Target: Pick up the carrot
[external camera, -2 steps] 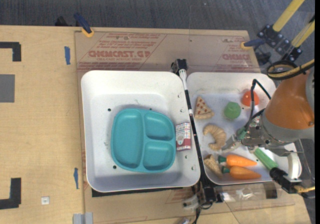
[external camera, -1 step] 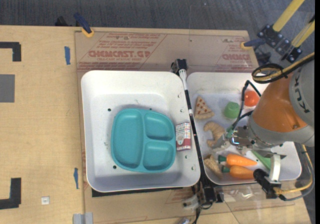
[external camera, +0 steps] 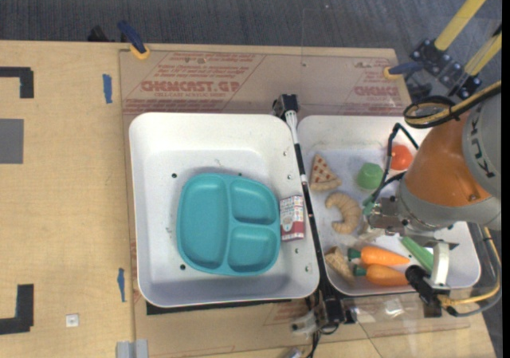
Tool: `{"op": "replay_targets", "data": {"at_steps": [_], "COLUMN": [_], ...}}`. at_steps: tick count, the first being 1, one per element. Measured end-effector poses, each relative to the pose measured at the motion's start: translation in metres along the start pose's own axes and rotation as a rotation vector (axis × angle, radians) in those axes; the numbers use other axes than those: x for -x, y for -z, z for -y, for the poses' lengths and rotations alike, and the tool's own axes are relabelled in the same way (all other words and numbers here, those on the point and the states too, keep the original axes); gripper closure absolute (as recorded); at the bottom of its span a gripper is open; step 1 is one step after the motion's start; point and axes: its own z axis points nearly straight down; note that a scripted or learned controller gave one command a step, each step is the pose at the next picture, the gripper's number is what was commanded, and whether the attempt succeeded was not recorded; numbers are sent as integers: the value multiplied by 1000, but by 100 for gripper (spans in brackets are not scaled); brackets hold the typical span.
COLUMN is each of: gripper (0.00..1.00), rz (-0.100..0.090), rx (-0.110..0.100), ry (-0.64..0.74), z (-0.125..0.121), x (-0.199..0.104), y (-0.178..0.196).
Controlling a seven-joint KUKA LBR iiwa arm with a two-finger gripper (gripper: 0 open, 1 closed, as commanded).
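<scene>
The carrot point(external camera: 382, 256) lies in the right bin point(external camera: 470, 269) near its front edge, orange, with a green leafy end point(external camera: 416, 252) pointing right. A second, shorter orange piece point(external camera: 386, 274) lies just in front of it. My gripper point(external camera: 396, 225) hangs over the bin just behind and above the carrot. The grey wrist and orange band point(external camera: 446, 169) cover most of the gripper from this angle. Nothing can be seen held in it.
The right bin also holds a pizza slice point(external camera: 322, 173), a green round piece point(external camera: 369, 176), a red-orange piece point(external camera: 401, 157), a croissant point(external camera: 345, 211) and a brown lump point(external camera: 338, 261). The left bin point(external camera: 159, 149) holds a teal divided plate point(external camera: 227, 223) and a small red-labelled container point(external camera: 292, 217).
</scene>
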Motion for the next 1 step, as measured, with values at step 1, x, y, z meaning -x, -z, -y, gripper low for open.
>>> {"op": "replay_targets", "data": {"at_steps": [1], "gripper": [0], "rz": [0], "rx": [-2], "ry": [0], "z": [1], "x": [0], "y": [-1]}}
